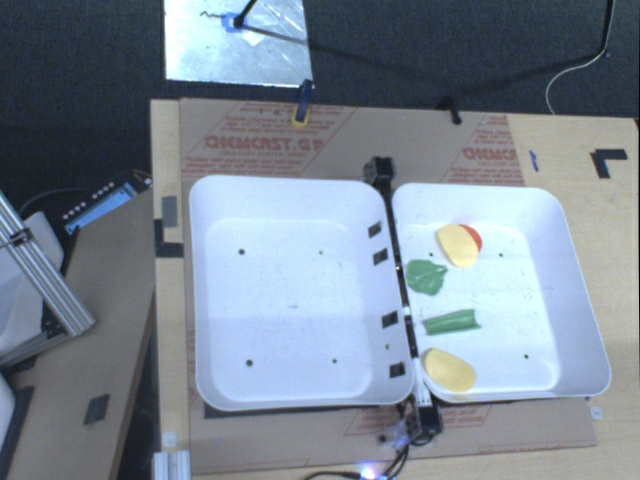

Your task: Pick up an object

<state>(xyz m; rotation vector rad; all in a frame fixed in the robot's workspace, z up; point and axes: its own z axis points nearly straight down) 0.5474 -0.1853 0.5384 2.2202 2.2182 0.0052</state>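
Observation:
The right bin [560, 268] holds several small objects. A yellow oval piece [457, 246] lies near its back left, with a red piece [473, 235] peeking out behind it. A crumpled dark green piece [427, 276] sits just left of centre. A long green piece [450, 321] lies below it. A second yellow oval [449, 370] rests near the front left corner.
The left bin [215, 268] stands beside the right one, joined along a black clip strip [392, 288]. Both sit on a cardboard sheet [260, 143] on the bench. A shiny metal plate [236, 26] lies beyond the bench at the back.

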